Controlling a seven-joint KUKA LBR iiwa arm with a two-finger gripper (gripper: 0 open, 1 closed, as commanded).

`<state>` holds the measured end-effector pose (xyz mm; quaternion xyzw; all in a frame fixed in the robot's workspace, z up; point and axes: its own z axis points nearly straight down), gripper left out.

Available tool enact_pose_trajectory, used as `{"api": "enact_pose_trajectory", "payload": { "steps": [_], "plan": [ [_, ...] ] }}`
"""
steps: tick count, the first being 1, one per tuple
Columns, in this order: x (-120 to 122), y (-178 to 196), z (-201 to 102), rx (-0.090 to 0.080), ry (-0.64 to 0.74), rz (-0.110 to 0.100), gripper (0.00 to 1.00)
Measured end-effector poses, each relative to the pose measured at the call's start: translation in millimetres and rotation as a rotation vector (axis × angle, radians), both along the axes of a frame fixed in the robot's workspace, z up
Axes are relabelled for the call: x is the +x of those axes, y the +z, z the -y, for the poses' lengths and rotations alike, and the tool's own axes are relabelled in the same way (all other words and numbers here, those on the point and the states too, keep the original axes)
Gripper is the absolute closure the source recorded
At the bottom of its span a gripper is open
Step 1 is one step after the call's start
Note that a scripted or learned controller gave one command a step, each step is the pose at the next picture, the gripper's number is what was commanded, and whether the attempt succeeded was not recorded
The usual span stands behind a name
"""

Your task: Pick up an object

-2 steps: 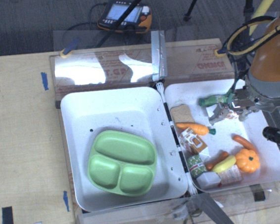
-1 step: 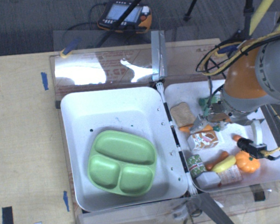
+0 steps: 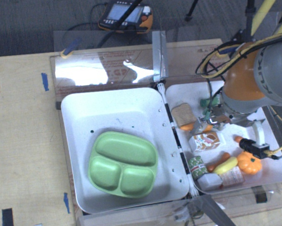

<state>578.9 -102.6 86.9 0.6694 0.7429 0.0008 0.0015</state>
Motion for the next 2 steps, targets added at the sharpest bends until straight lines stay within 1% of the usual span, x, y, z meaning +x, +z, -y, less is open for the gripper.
{"api": "enact_pose_trajectory", "payload": {
  "steps": [1, 2],
  "plan": [
    [52.2, -1.7, 5.7, 0.0, -0.091, -0.002, 0.0],
    [54.5, 11.1, 5.5, -0.002, -0.089, 0.006, 1.0]
  ]
}}
